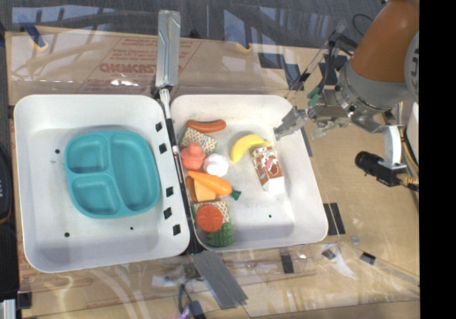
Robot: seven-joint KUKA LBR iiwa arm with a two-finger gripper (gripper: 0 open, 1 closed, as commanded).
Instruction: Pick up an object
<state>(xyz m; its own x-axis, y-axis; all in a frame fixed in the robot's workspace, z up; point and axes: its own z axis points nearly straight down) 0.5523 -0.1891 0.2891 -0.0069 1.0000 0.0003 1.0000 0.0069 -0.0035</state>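
nearest the camera, the front edge of the bench (370, 275) carries strips of tape and clear plastic sheeting. just behind it sit the two white bins side by side. the left bin (35, 239) holds a teal divided plate (110, 171), lying flat near its middle. the right bin (303, 214) holds the toy food, crowded along its left wall: at the front a green leafy piece (221, 236) touching a red tomato (209, 218), then an orange carrot (210, 184) lying across a yellow wedge, a white egg-like ball (216, 164) beside a pink piece (192, 157), and at the back a brown sausage (205, 126). more toward the middle, a yellow banana (247, 145) lies just beside a small red and white carton (268, 167), tipped on its side.

farther back and to the right, the arm reaches in, its orange band (381, 36) above the grey wrist. the tool (291, 124) hangs over the back right corner of the right bin, near the banana but apart from it. nothing shows between its fingers; whether they are spread or closed, i cannot tell.
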